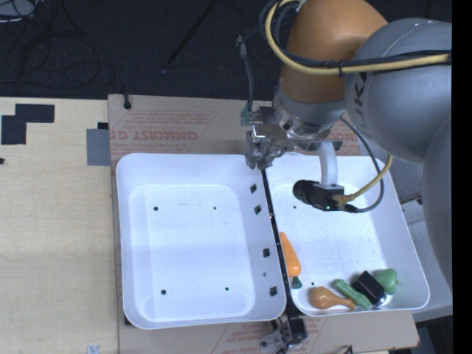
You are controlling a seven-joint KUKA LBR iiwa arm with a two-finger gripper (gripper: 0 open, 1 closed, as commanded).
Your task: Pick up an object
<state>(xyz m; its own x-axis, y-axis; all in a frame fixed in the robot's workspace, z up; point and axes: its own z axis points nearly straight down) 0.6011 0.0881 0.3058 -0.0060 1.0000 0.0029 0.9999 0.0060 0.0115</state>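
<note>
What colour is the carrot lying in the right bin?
Orange, with a green tip; the carrot shows best in the camera view.

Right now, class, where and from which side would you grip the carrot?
Grip the carrot across its thick orange middle, coming from straight above. It lies flat along the right bin's left wall, so close across its narrow width, not lengthwise.

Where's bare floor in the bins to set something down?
The left bin has its whole floor bare. In the right bin, the middle is bare, between the gripper and the front. The front is crowded: carrot by the divider, then a tan piece, green toys and a black block.
</note>
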